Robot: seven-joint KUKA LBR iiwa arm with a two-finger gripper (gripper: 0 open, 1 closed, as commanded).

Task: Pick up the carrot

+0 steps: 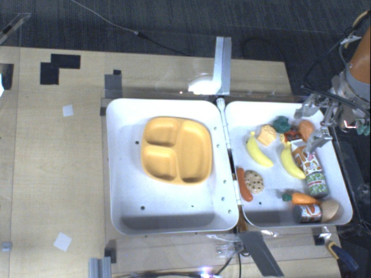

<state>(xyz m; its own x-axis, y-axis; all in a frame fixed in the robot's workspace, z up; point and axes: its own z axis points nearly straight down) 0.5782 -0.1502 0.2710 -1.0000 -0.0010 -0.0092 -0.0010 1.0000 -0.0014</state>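
Note:
The carrot (303, 199) is small and orange with a green top pointing left. It lies near the front right corner of the right bin (272, 218), just above a dark can (309, 212). My gripper (316, 124) hangs over the bin's back right corner, well behind the carrot. Its fingers stand apart and open. An orange-brown round toy (305, 130) lies below and between them, and I cannot tell whether they touch it.
The right bin also holds two bananas (258, 150) (291, 161), a pale block (266, 135), a teal piece (282, 122), a cookie (253, 181), a sausage (244, 185), a labelled bottle (313, 171) and a brown ball (330, 209). A yellow divided plate (177, 150) lies in the left bin (124, 201).

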